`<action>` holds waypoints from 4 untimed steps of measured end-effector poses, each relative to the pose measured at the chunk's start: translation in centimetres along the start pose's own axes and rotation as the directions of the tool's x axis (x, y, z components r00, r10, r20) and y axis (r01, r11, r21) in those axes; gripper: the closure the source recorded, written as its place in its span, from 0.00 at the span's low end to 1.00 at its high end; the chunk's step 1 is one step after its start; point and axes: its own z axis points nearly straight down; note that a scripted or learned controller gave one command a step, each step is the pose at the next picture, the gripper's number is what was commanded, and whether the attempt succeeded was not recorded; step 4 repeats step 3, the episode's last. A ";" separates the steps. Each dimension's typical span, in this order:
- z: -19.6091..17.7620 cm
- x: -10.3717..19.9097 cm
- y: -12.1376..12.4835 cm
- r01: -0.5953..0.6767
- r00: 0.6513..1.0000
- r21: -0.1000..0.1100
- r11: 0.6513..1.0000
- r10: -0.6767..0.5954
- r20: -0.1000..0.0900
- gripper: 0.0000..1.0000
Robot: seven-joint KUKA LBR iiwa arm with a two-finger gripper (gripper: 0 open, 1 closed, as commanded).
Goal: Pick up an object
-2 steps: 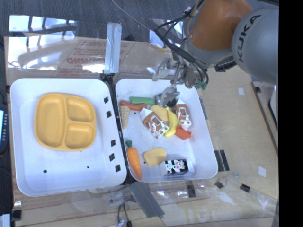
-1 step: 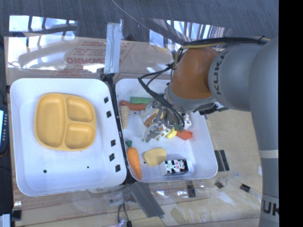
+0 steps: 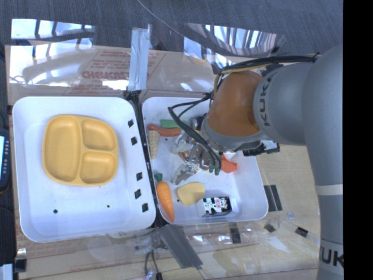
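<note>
Gripper (image 3: 189, 169) low at right bin (image 3: 252, 206) centre, finger state unclear; yellow piece (image 3: 190, 193) just toward front edge, carrot (image 3: 165, 200) front-left corner.

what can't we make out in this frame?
- Pincer in the camera view: small and cluttered, so whether it grips anything is unreadable.
- Orange toy: partly covered by the wrist, identity unclear.
- Black-and-white item in the right bin: print too small to read.

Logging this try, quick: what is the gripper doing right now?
Gripper: down in the right bin among the toys; open or shut cannot be told.
</note>
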 end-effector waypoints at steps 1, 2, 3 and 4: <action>-0.1 -0.3 2.0 -0.254 0.967 0.003 0.967 0.254 0.005 0.00; -1.1 -0.4 2.2 -0.247 0.969 0.001 0.969 0.247 0.006 1.00; -15.3 -4.1 2.0 -0.296 0.955 -0.004 0.955 0.296 0.012 1.00; -15.3 -4.1 2.0 -0.296 0.955 -0.004 0.955 0.296 0.012 1.00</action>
